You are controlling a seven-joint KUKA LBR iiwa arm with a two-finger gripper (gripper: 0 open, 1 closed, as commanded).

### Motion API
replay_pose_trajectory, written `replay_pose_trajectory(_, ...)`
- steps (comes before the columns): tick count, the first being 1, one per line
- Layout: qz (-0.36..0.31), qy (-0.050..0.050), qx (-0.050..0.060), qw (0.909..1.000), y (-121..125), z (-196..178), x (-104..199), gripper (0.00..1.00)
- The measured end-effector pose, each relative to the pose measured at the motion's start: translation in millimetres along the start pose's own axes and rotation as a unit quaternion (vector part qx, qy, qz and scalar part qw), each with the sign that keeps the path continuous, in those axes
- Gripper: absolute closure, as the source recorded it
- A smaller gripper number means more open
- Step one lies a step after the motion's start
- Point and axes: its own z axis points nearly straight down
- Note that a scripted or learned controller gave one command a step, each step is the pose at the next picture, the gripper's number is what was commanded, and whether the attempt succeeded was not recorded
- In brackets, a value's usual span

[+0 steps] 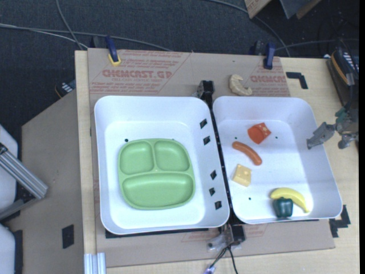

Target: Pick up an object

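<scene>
camera view | end effector at the right bin's far rim, fingers spread, holding nothing | red block well to its left (nearest target) | sausage beyond, long axis slanting down-right

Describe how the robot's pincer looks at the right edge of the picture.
The pincer is small, made of grey metal, with angular finger pieces pointing toward the right bin. Dark parts sit behind it at the edge. Finer details are too small to tell.
</scene>
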Motion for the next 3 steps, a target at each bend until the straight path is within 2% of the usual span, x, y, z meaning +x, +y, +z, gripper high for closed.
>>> replay_pose_trajectory(1,-0.002,-0.002,-0.006,1.0,3,-7,1,0.0)
replay_pose_trajectory(2,-0.003,-0.001,-0.004,1.0,13,44,4,0.0)
replay_pose_trajectory(3,-0.002,-0.001,-0.004,1.0,10,88,2,0.0)
